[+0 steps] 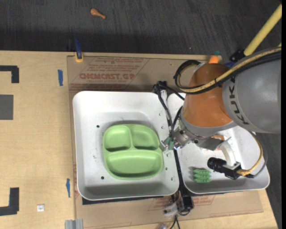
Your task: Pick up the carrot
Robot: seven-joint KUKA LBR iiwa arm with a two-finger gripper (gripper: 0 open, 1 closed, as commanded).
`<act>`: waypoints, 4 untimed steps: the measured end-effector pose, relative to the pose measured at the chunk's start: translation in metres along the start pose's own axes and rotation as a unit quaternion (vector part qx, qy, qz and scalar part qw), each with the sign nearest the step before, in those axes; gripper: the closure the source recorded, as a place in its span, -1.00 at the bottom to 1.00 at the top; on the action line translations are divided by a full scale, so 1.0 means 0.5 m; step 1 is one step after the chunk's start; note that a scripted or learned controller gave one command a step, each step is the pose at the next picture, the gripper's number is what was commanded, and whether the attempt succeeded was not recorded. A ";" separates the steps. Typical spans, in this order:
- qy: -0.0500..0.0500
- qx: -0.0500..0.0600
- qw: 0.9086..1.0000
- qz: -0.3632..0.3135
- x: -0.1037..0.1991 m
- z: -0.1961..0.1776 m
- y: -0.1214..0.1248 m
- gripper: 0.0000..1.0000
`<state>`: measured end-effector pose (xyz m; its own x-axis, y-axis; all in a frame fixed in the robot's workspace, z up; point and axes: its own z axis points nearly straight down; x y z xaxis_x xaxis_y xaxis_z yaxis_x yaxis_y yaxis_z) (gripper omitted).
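Grey-and-orange robot arm (pixel 210 103) low over right shallow white plastic bin (pixel 261 181); jaws — open or closed cannot be told; green ribbed piece (pixel 201 175), near side of that bin, possibly the carrot's top; step judged: approach; next: centre above it, descend.

We see two bins side by side on the bench (pixel 35 147): the left bin (pixel 89 112) and the right bin (pixel 250 181), their inner rims touching. A divided plate (pixel 132 152) lies in the left bin, toward its nearer right part, with two small compartments at the back and one long one in front. In the right bin a small ridged piece (pixel 200 175) lies near the front edge, just right of the shared rim. The arm (pixel 223 98) reaches in from the right, over the back of the right bin. On the floor beyond the bench, a small object (pixel 98 14) lies far back left.
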<state>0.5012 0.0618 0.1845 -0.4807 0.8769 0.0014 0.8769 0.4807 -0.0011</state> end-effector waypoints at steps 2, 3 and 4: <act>-0.001 -0.001 0.985 -0.172 -0.077 -0.037 -0.091 1.00; 0.000 0.000 0.964 -0.265 0.080 0.070 -0.006 1.00; -0.003 -0.002 0.901 -0.433 0.023 -0.081 0.005 1.00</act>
<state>0.4978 0.0728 0.2248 -0.9849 0.1730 -0.0046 0.1730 0.9849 0.0016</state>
